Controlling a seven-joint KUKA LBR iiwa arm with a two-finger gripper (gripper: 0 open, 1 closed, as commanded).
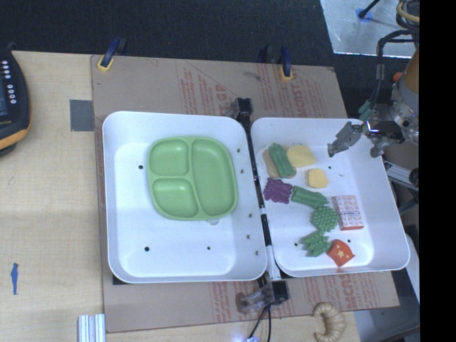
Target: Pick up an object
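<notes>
In the camera view, right half of the frame: the right bin (pixel 385 212), shallow and white, holds the loose stock. Listed from its upper left downward: a green pickle-shaped piece (pixel 281 160) lying across a tan slice (pixel 270 164); a yellow block (pixel 301 155) just beside them; a small yellow chunk (pixel 318 179) a little lower; a purple grape cluster (pixel 278 190) touching a long green vegetable (pixel 308 197), whose long axis runs from upper left to lower right; a round green broccoli head (pixel 324 219); a small red-and-white packet (pixel 348 212) beside it; a second green leafy piece (pixel 314 244); and a red wedge (pixel 340 252) near the bin's lower edge. Upper right of the frame: the gripper (pixel 349 137), reaching in over the bin's upper right corner, with nothing seen between its fingers; whether they stand apart or closed cannot be told at this size. Every candidate lies to the left of and below the gripper; the yellow block and the small yellow chunk are nearest, with bare bin floor between them and the tool. Judgement: no object is yet taken, and the coming move calls for travel leftward and down. Left half of the frame: the left bin (pixel 128 248), bearing a green divided plate (pixel 192 177) of three compartments, well apart from the gripper.
</notes>
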